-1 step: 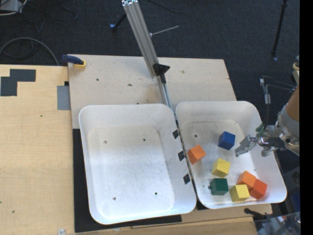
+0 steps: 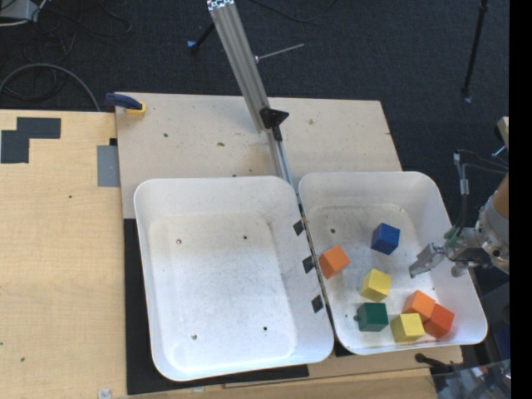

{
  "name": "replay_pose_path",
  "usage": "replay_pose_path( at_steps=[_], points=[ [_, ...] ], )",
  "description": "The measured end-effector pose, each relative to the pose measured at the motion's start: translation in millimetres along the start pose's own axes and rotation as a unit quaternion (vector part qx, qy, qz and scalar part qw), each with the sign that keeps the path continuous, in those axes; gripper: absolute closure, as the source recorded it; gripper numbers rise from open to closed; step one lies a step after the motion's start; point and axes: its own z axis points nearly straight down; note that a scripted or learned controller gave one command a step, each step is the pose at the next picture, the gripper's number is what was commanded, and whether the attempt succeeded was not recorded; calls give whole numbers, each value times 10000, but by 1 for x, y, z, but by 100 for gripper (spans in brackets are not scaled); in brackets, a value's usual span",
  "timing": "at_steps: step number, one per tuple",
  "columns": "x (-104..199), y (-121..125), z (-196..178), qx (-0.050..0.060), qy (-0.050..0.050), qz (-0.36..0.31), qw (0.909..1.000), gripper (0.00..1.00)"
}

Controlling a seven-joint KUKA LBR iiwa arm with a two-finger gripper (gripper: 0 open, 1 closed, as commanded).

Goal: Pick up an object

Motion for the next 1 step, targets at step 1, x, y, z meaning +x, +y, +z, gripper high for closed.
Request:
replay_pose_path(
  at_steps=[1],
  points=[
    [47, 6, -47, -47, 0, -46, 10000, 0]
  ],
)
